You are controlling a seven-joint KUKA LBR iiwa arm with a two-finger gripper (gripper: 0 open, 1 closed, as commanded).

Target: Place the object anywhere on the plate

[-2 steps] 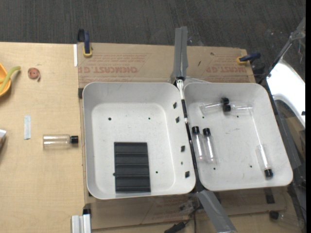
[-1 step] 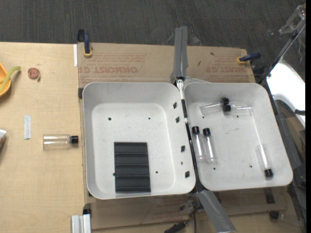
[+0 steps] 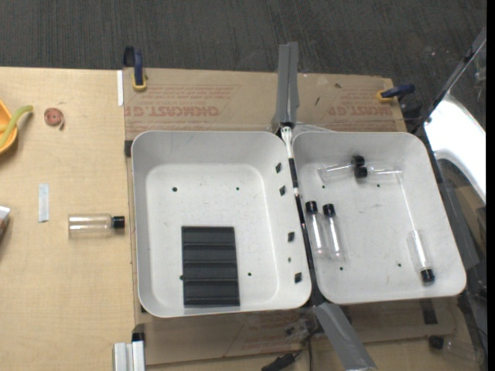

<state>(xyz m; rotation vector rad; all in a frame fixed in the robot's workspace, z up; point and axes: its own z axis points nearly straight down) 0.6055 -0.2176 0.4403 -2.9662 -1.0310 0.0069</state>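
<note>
A black ribbed plate (image 3: 209, 267) lies flat in the left bin (image 3: 155, 161), toward its front edge. In the right bin (image 3: 441, 207) lie several clear vials with black caps. Two vials (image 3: 323, 230) rest side by side near that bin's left wall, caps pointing away. Two more (image 3: 363, 171) lie end to end near the back, caps meeting. One vial (image 3: 420, 255) lies alone at the front right, cap toward the front.
Another clear capped vial (image 3: 94, 222) lies on the wooden bench left of the bins, near a small white strip (image 3: 43, 203). An orange object (image 3: 6, 126) and a small pink disc (image 3: 52, 116) sit at the far left. Clamps (image 3: 131, 60) hold the cardboard behind the bins.
</note>
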